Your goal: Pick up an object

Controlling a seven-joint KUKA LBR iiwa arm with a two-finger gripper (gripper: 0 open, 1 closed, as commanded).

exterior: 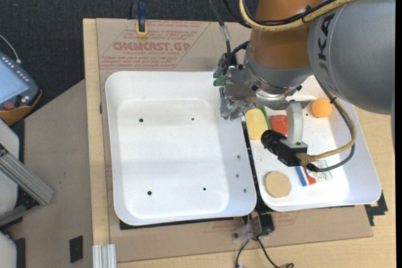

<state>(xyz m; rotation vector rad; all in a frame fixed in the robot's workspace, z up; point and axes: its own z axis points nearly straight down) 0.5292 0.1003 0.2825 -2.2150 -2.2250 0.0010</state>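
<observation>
The yellow piece (254, 124) sat at the left edge of the right bin (361, 166), with a red thing (280, 123) just beside it, an orange ball (321, 108) further right and a tan disc (277, 184) nearer the camera. The gripper (230, 102) hung just beside the yellow piece, by the left bin (169, 154). Honestly couldn't tell if it was open or closed.

A large grey robot arm (361, 41) reaches in from the upper right of the frame and takes up that corner. Its orange band (286, 0) sits at upper centre, above a grey wrist (276, 72) that points downward. Below the wrist, just right of the frame's centre, the metal gripper (230, 97) hangs low, partly hidden by the wrist.
</observation>
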